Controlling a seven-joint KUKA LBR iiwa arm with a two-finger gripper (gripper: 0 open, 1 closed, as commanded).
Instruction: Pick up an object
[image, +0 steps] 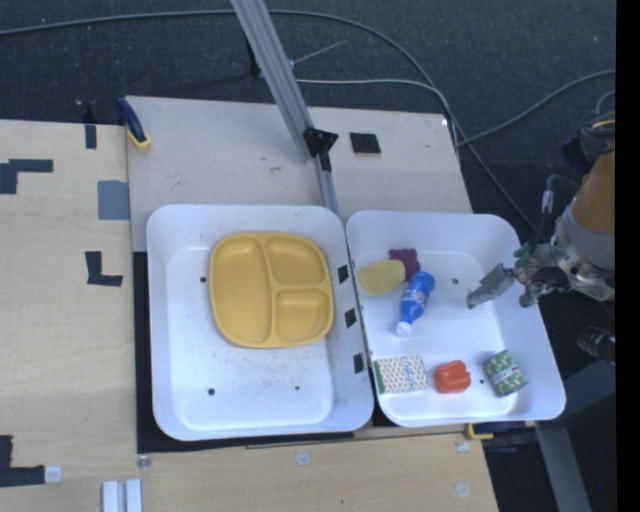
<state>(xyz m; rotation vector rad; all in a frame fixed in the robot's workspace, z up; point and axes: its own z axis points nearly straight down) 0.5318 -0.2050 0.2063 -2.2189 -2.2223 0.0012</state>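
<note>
Across the desk (230, 140), two white bins sit side by side, edges touching.

Left bin (180, 400): one yellow compartment plate (270, 290), flat, far of centre. Too wide for an easy pinch; probably not the target.

Right bin (470, 235): six small items, spread apart, which leaves room to reach each one.
- Yellow rounded piece (380, 277), far left, touching a dark maroon item (403, 259) just behind it.
- Blue and white bottle (413, 302), lying on its side, slanted, just right of the yellow piece.
- Patterned green-white packet (400, 374), near left corner, flat.
- Orange-red item (452, 377), near edge, between packet and can.
- Green printed can (505, 372), near right, tilted.

Tool (488, 290): entering from the right over the right bin's right half, above bare floor, near the bottle yet apart from it. Nothing lies between its fingers; whether they are spread or closed cannot be told at this angle.

Judgement: the pick is not yet made; the bottle is the closest candidate, and its round body may roll.
</note>
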